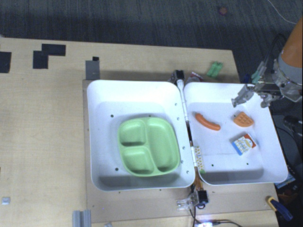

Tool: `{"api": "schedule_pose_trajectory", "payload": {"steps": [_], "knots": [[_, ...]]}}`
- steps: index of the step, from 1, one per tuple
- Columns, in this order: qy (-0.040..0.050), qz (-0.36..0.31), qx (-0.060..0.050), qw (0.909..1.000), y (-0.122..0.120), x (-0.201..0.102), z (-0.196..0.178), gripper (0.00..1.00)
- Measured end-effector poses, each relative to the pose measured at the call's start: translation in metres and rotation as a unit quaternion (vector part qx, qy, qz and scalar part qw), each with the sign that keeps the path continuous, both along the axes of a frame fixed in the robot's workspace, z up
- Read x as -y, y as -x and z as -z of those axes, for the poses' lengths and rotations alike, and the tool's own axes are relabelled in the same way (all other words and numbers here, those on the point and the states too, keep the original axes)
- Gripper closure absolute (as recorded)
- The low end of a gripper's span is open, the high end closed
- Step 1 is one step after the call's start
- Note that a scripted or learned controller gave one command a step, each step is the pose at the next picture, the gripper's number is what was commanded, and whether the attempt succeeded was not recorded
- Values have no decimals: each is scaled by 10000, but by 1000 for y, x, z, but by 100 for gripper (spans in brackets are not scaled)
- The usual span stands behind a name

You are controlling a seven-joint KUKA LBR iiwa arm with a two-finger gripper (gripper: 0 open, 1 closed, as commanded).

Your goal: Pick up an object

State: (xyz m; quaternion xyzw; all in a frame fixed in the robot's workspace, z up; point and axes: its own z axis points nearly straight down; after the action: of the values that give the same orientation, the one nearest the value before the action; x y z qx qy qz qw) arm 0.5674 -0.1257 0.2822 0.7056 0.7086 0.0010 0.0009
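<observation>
Your tool (pixel 251 96) hangs spread wide and holds nothing. The orange waffle (pixel 243 120) lies just below it in the right bin (pixel 277 145).

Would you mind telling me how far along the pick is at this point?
Nothing looks done yet: the hot dog, waffle and small carton all lie on the right bin floor. In hand: the gripper is above that bin's far right area, near the waffle, with nothing between its fingers. Left: descend, close on an item and lift it.
</observation>
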Motion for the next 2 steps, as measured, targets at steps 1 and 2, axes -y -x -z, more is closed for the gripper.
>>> {"api": "schedule_pose_trajectory", "payload": {"steps": [1, 2], "knots": [[-3, 13, -21, 10000, 7, 18, 148, 0], [6, 0, 23, 10000, -32, 11, 196, 0]]}}
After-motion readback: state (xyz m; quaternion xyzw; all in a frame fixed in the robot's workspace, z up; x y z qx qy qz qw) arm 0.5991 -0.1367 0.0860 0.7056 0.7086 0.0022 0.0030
